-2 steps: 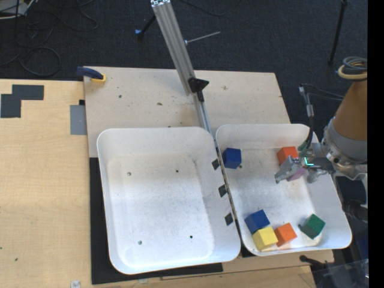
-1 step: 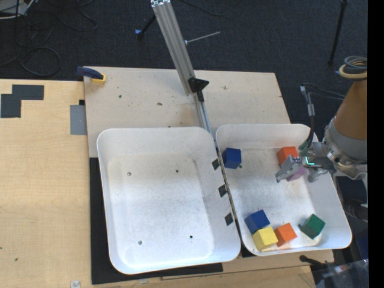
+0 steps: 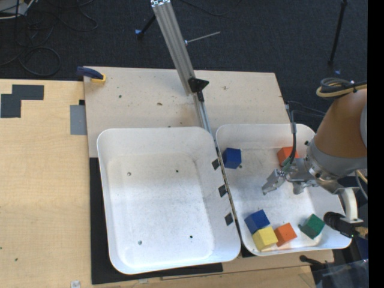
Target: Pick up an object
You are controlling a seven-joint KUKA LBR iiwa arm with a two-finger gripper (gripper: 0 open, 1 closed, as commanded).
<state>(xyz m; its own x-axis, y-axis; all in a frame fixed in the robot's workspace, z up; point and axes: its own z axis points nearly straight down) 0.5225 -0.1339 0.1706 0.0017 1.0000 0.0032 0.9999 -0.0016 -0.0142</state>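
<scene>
Yellow cube (image 3: 264,238), no writing legible.

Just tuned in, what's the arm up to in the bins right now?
The arm is reaching into the right bin, its gripper low over the floor beside an orange block. A lone blue block sits near the divider; blue, yellow, orange and green blocks cluster at the front. Nothing visibly held.

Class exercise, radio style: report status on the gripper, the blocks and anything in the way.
Gripper low over right bin, nothing seen held. Orange block just beyond it. Blue block by divider; blue, yellow, orange, green blocks at near edge.
</scene>
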